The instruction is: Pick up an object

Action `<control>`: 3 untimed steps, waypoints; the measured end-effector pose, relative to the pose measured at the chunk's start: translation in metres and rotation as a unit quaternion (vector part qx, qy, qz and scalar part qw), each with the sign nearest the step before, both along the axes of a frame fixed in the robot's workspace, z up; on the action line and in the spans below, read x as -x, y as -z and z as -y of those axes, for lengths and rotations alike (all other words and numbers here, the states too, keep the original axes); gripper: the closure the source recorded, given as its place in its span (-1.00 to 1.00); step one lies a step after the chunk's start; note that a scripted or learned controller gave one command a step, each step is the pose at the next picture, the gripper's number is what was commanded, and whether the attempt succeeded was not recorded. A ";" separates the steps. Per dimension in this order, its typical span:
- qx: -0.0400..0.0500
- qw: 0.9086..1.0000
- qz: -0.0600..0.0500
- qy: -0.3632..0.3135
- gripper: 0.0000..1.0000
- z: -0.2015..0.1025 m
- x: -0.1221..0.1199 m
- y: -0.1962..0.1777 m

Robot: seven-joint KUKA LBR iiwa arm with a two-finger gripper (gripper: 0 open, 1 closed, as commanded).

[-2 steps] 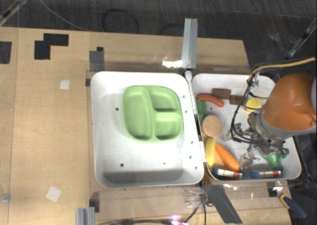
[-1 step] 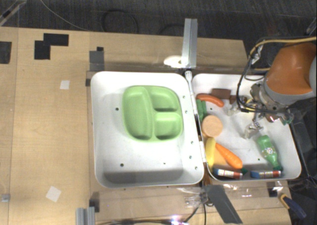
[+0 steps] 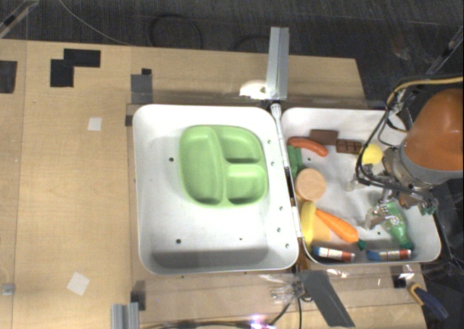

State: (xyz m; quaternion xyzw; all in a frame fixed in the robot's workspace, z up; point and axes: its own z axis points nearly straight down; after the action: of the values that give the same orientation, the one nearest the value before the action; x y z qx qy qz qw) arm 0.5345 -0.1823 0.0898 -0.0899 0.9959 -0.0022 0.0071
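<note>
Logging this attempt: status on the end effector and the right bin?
End effector low over right bin, near a green item; grip state unreadable. Nothing seen held. Carrot and markers crowd close by.

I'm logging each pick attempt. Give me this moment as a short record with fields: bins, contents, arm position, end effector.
left bin: holds a green divided tray
right bin: holds a hot dog, brown blocks, wooden disc, carrot, banana, markers
arm: over the right bin's right side
end effector: low in the right bin beside a green item; finger state unclear
</note>
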 end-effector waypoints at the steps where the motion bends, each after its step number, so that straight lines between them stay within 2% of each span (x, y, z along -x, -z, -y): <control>1: -0.001 1.000 0.001 0.026 -1.00 0.023 0.014 0.000; 2: 0.000 0.999 0.003 -0.052 -1.00 -0.072 0.029 -0.001; 3: 0.000 1.000 -0.001 -0.015 -1.00 -0.022 0.024 -0.052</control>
State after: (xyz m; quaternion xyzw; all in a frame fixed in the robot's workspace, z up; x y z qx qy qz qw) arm 0.5105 -0.1602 0.1420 -0.1046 0.9945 -0.0022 0.0058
